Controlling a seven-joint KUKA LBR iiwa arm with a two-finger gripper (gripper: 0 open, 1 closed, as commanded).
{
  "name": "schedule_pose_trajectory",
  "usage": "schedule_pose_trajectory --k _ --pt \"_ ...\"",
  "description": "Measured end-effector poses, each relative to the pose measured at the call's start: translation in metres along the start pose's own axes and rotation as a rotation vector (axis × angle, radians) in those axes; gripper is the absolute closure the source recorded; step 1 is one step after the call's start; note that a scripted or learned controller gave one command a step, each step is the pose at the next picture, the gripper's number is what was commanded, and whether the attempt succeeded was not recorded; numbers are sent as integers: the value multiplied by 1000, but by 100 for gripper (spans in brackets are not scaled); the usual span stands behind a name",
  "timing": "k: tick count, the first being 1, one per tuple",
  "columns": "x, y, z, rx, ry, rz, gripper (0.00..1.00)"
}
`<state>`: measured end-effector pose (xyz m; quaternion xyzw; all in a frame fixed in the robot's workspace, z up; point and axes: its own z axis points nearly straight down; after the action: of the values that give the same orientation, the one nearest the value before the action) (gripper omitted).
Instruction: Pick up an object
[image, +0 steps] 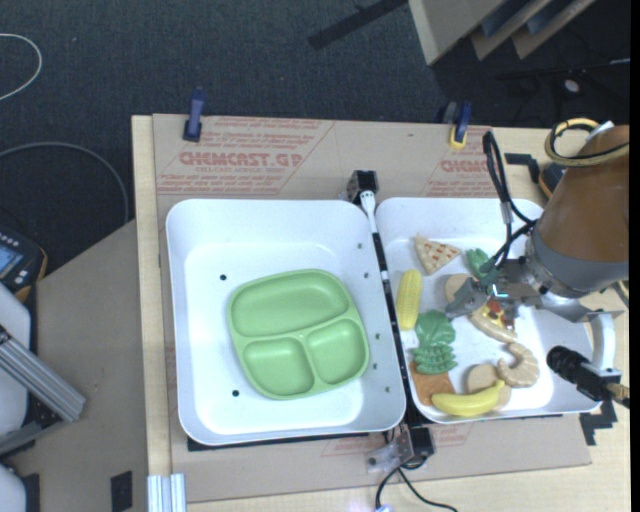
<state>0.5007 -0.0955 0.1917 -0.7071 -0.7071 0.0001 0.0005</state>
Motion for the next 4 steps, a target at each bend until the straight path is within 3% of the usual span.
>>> schedule_pose_trajectory --k 1,2,3,4 --pt "-55 27 -117 -14 -7 2 0" --pt "-15 -26 35 17 6 0 0" --pt "-18 -21 17 -4 -2 1 100" --pt "-33 -2 105 4 1 1 100"
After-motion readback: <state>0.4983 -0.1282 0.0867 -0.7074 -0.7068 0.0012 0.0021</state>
